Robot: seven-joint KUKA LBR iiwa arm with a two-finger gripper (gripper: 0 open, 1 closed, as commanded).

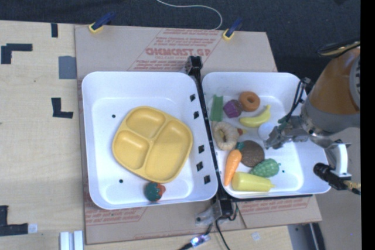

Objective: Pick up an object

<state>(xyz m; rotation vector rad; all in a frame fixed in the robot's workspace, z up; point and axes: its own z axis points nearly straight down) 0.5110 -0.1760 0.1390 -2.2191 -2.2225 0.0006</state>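
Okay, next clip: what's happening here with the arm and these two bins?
The arm reaches in from the right, its tool low over the right bin, beside the banana and a brown round piece. Nothing visibly sits in it. That bin holds toy food, including a carrot and a doughnut. The left bin holds a yellow divided plate.

Toy foods are crowding the right bin (293, 84): a donut (249, 100), banana (255, 119), carrot (232, 166) and yellow corn (252, 182) are leaving bare floor only along its right side, where the gripper (274, 139) is sitting. In the left bin (94, 126), a yellow tray (152, 143) is occupying the centre, leaving the margins open.
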